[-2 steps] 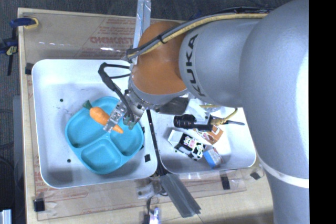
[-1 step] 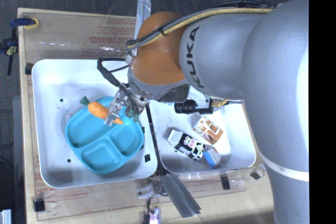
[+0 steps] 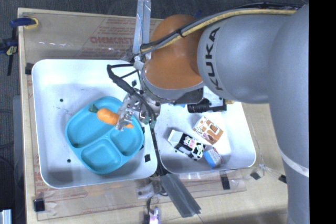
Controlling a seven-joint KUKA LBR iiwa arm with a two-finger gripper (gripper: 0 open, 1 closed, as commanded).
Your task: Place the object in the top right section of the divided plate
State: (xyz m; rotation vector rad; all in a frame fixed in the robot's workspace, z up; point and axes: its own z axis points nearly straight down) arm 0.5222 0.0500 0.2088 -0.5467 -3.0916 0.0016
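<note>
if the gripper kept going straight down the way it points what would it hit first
Most likely the orange carrot-shaped object lying on the blue divided plate, just beside the gripper; otherwise the plate itself. Depth is hard to judge from above.

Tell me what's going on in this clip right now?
A grey KUKA arm reaches in from the right over the left bin, where a blue divided plate lies. Its gripper hangs just above the plate's upper right part, right beside an orange carrot-like object that lies across the plate's upper area. Whether the gripper has hold of the object cannot be made out. The right bin holds a few small packages, untouched.
</note>
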